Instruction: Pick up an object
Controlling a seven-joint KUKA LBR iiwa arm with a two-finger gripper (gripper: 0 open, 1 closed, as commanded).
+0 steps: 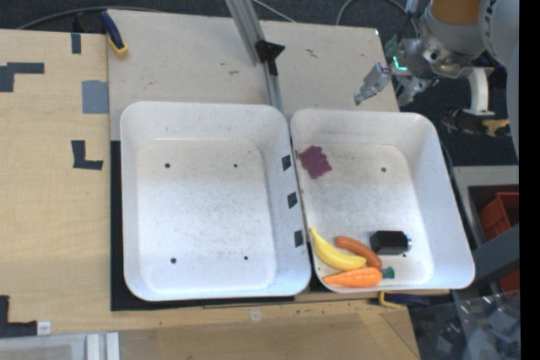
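Fingers of the grey two-finger gripper (390,88) stand apart holding nothing above the far rim of the right white bin (439,149), with the purple flat piece (315,161), yellow banana (333,253), orange carrots (354,277) and black block (389,242) well below it.

two white bins (207,110), two carrots (364,277), one banana (333,255), one black block (389,242), one purple piece (315,162).

Bench (186,63): 2 white bins, left (202,198) & right (380,198), touching.
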